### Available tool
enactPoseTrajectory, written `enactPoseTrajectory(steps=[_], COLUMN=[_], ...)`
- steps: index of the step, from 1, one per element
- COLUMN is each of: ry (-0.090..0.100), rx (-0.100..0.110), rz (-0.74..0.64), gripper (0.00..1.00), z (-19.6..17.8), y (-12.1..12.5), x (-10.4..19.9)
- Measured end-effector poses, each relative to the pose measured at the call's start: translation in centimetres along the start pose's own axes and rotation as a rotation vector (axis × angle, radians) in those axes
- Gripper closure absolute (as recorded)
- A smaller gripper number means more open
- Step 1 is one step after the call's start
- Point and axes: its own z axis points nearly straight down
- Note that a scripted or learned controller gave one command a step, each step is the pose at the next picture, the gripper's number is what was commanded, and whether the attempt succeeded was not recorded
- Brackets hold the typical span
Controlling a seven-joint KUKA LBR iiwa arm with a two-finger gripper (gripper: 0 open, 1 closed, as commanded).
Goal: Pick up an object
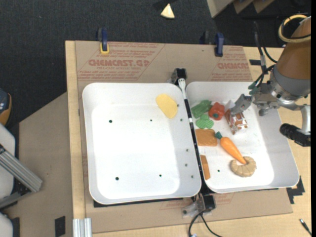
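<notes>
Your arm's two-finger gripper (238, 116) hung over the right-hand shallow white bin (281, 174), toward that bin's far half. Its fingers stood around a small red-and-white boxy object (239, 123), which sat between them; whether the object was lifted or resting on the bin floor could not be told.

Just to the camera's left of the gripper lay a red rounded piece (216, 111), with a green leaf-shaped piece (201, 108) beyond it and a second green piece (205, 122) below that. Nearer the camera than the gripper, you had an orange carrot-shaped toy (232, 150) lying at a slant, its tip touching a tan ring-shaped pastry toy (243, 167). An orange-brown rectangular block (206, 138) lay to the left of the carrot, and a thin brown strip (204, 166) sat close against the bin's left wall.

Well apart from the gripper, in the left-hand shallow white bin (98, 147), a pale yellow oval piece (167, 105) lay near the far right corner.
</notes>
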Motion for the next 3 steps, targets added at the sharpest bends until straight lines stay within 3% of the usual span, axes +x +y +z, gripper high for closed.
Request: enactPoseTrajectory(steps=[1, 2, 3], ry=[0.005, 0.000, 0.002], rx=[0.011, -0.002, -0.013], rz=[0.000, 0.002, -0.010], gripper=[0.00, 1.00, 1.00], z=[10.5, 8.9, 0.0], y=[-4.4, -4.0, 1.4], x=[4.5, 4.2, 11.4])
